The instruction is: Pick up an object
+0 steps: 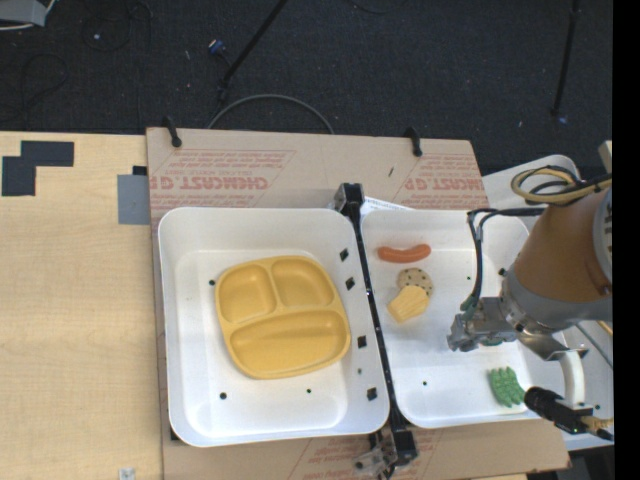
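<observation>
The right bin (440,408) holds an orange-red sausage (404,253) near its far side, a round speckled cookie (415,280) below it, and a yellow cheese wedge (407,305) touching the cookie's near edge. A green leafy piece (506,386) lies at the bin's near right. My gripper (470,333) hangs low over the bin floor, right of the cheese wedge and up-left of the green piece, with nothing visibly between its fingers. The arm's orange band (560,258) rises behind it.
The left bin (190,268) carries a yellow sectioned tray (282,315) in its middle. A black divider (368,318) runs between the bins. Cables (545,180) loop above the arm at the right. Bare bin floor lies near the front of the right bin.
</observation>
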Controlling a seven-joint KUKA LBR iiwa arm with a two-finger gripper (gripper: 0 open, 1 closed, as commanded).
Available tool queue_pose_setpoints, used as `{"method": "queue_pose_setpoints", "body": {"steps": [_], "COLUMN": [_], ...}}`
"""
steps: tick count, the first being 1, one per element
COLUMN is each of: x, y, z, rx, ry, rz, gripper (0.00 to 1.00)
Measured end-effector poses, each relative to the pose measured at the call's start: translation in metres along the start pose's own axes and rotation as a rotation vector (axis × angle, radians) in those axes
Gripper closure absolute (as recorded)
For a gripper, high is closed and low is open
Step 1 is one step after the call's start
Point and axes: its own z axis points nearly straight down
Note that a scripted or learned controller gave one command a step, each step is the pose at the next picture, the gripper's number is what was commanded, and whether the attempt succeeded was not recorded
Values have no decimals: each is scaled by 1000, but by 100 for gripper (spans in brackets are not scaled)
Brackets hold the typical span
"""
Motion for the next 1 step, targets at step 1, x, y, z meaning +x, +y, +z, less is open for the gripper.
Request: {"method": "queue_pose_setpoints", "body": {"steps": [1], "x": [9], "y": [-1], "z": [-48], "rx": [-1], "ry": [0], "rz": [-1], "gripper": [100]}}
